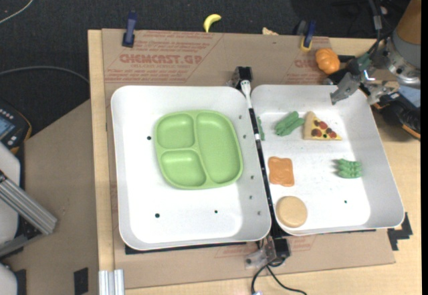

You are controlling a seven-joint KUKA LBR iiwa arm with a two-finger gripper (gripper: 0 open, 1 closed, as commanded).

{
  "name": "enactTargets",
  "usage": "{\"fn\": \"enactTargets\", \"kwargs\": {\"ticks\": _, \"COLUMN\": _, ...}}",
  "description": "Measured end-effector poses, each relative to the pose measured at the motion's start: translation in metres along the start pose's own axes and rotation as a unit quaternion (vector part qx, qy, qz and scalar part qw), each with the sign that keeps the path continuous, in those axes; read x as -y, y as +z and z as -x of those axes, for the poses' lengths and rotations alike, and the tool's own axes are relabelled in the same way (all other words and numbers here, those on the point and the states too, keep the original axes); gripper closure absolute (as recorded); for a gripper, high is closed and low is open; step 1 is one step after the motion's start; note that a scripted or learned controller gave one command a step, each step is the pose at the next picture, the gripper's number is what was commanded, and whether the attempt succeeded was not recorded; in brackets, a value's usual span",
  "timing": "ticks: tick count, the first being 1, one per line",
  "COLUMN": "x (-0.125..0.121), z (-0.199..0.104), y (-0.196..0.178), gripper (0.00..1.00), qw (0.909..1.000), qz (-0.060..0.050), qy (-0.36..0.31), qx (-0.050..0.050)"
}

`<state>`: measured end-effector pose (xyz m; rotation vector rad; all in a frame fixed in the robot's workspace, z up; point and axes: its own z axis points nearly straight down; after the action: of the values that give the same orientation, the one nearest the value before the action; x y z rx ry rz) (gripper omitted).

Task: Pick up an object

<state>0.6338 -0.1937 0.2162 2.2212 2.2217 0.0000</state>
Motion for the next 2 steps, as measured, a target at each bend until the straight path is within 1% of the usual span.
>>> {"fn": "enactTargets", "kwargs": {"ticks": 1, "x": 0.102, "z": -0.043, "y": 0.036, "gripper": 0.0, "qw": 1.0, "qz": -0.006, "qy": 0.001, "qx": -0.003}}
{"fn": "enactTargets", "kwargs": {"ticks": 2, "x": 0.159, "z": -0.077, "y": 0.105, "gripper": 0.0, "qw": 1.0, "qz": -0.006, "qy": 0.0, "qx": -0.003}}
